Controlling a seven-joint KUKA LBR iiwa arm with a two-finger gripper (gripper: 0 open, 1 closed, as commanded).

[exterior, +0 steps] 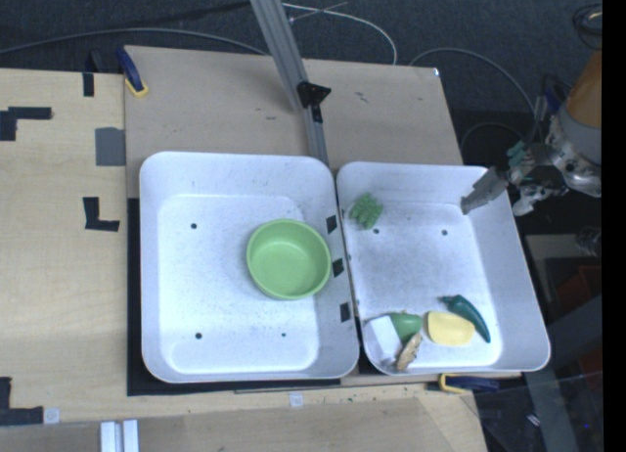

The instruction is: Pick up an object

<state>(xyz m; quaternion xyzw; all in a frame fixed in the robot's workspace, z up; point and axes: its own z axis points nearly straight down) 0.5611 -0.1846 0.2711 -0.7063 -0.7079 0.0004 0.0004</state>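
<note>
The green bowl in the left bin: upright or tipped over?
Upright. The green bowl shows its round open mouth and inside to the overhead camera.

Robot lab: taped bench [59, 196], twin white bins [176, 342], loose cables [362, 24].

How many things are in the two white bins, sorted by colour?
Green: 4 (bowl, small leafy piece, dark pepper, small green piece)
Yellow: 1 (lemon-like lump)
Tan: 1 (little stick)
Total: 6
</note>
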